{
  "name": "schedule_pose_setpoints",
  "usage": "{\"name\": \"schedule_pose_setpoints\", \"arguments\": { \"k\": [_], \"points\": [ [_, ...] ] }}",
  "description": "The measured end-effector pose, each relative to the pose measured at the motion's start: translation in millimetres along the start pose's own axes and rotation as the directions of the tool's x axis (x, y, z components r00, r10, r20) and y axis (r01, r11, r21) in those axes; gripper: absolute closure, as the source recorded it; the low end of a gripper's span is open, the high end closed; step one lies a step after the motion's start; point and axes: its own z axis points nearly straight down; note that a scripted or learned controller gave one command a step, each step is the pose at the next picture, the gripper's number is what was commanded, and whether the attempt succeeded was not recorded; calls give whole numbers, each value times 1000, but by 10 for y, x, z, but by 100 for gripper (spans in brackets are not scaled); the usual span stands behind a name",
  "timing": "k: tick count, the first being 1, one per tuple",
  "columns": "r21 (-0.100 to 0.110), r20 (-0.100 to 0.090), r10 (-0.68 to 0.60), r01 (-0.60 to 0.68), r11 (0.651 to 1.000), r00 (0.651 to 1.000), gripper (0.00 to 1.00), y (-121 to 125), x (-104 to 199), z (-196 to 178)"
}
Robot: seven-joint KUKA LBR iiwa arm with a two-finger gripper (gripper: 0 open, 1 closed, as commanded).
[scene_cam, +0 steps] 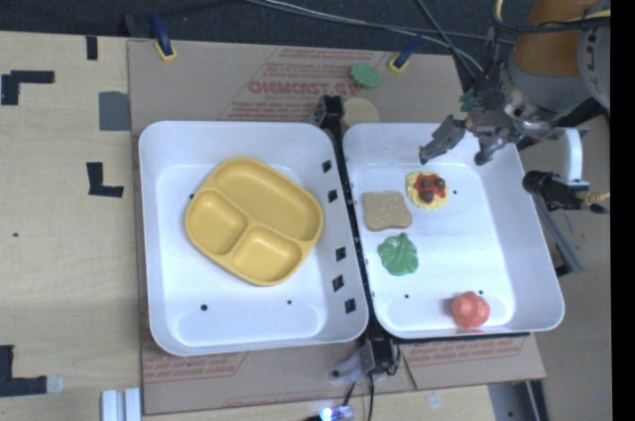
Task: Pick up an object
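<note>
The two-finger gripper (462, 149) hangs over the far part of the right shallow white bin (516, 240), and its dark fingers (438, 143) are spread apart with nothing between them. Taking the slice of brown toast (386, 210) as the landmark: the small round pizza with red topping (427, 190) lies just beside it, toward the gripper. The green leafy lettuce piece (399, 254) lies near it on the front side. The red round fruit (470, 309) rests well apart, at the front corner. The yellow divided plastic plate (254, 219) sits in the left white bin (169, 240).
</note>
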Motion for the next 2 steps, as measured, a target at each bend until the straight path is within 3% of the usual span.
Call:
{"name": "schedule_pose_setpoints", "arguments": {
  "k": [1,2],
  "points": [
    [-11,2,-2,2,1000,1000,0,23,2,-62],
    [-6,3,-1,1,1000,1000,0,-65,-19,420]
  ]
}}
